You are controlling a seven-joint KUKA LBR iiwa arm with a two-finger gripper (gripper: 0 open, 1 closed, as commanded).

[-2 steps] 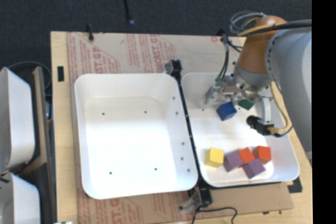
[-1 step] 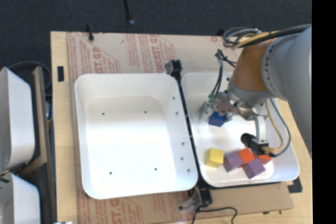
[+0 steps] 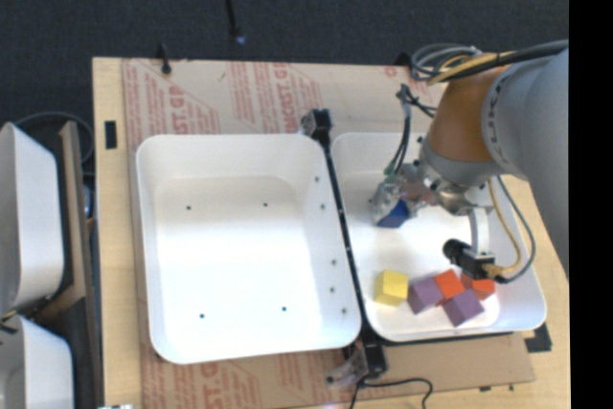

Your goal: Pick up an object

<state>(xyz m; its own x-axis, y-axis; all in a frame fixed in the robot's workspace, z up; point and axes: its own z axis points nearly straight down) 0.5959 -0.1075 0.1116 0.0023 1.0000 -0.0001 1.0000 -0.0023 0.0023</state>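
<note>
In the right bin (image 3: 361,170), my gripper (image 3: 390,202) hangs low over the left part of the floor. A small blue block (image 3: 394,215) sits right at its tip, partly covered by it; I cannot tell whether it is gripped or just lying beneath. Along the bin's front edge lie a yellow cube (image 3: 391,286), a purple block (image 3: 422,294), an orange block (image 3: 448,283), a second purple block (image 3: 464,306) and a small orange piece (image 3: 485,287). The grey arm with its orange band (image 3: 465,115) comes in from the upper right.
The left bin (image 3: 239,244) lies beside the right one, and their shared rims (image 3: 337,215) run just left of my gripper. Black cables and a connector (image 3: 462,253) hang from the wrist above the orange block. Cardboard covers the bench (image 3: 220,96) behind the bins.
</note>
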